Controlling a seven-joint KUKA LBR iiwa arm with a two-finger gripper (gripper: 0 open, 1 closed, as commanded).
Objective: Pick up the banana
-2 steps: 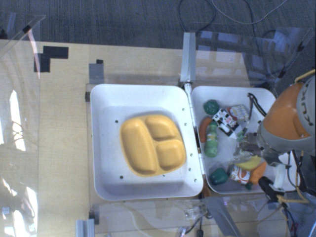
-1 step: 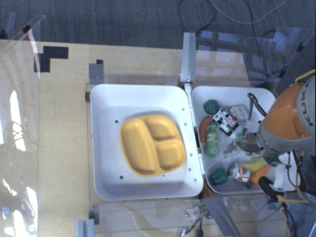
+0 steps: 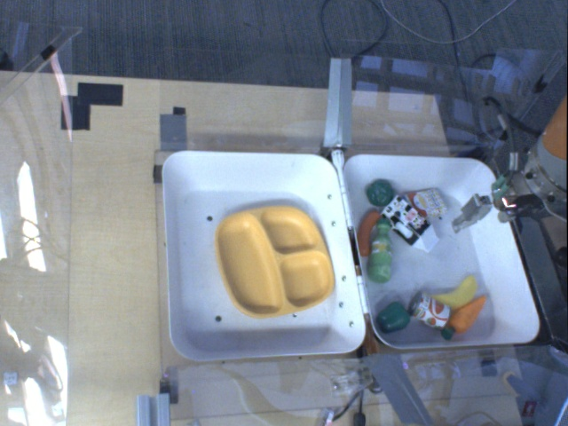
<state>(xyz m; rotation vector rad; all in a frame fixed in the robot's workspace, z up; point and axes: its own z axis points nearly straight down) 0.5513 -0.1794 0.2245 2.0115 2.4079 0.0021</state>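
- Toward the near right corner of the right bin (image 3: 510, 264), the banana (image 3: 457, 292) is seen lying on the white floor, yellow and curved, untouched by the hand.
- Just beside the banana and touching it on its near side, an orange carrot (image 3: 469, 314) is laid at a slant, with its tip pointing toward the bin's right wall.
- To the left of the carrot, a small red-and-white packet (image 3: 430, 311) is found, and further left a dark green rounded item (image 3: 392, 317) is set near the bin's front edge.
- Along the right bin's left wall, an orange-red piece (image 3: 367, 232) and a green bottle (image 3: 381, 257) are placed side by side, lengthwise.
- Farther back, a second dark green rounded item (image 3: 380, 192) is seen, with a black-and-white carton (image 3: 406, 220) and a pale box (image 3: 430, 202) next to it.
- Well apart from the banana, at the right bin's far right rim, the hand (image 3: 479, 209) is held above the bin; whether its fingers are open or closed cannot be told, and nothing is seen between them.
- Across the divider, the left bin (image 3: 186, 238) is occupied by a yellow sectioned tray (image 3: 273, 257), resting on its floor.
- Both bins are carried side by side on the pale wooden bench (image 3: 98, 238).
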